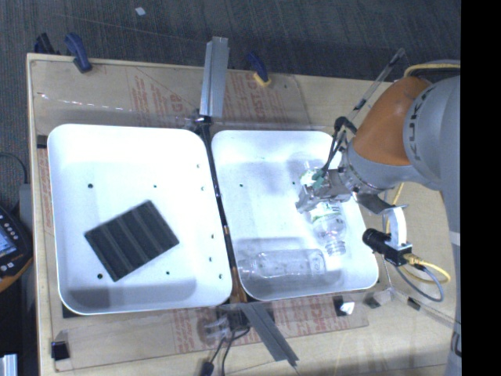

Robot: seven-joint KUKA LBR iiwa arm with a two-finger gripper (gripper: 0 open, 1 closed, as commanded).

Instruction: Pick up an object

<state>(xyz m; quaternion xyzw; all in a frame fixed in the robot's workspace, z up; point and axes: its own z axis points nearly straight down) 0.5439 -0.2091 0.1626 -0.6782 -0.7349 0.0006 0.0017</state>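
Observation:
A black ribbed flat slab (pixel 131 239) lies slanted in the left bin (pixel 70 147). In the right bin (pixel 250 147), a clear plastic bottle (pixel 282 263) lies on its side along the front wall. A second clear bottle (pixel 331 231) lies near the right wall, pointing toward the front. My gripper (pixel 315 194) is low over the right side of the right bin, just behind the upper end of this second bottle and touching or nearly touching it. No object can be seen lifted off the bin floor.
A metal bar (pixel 213 77) stands behind the seam between the bins, and another (pixel 266 337) sits at the front. Blue clamps (pixel 77 52) hold the bench's back edge. The arm (pixel 407 131) covers the right bin's far right corner.

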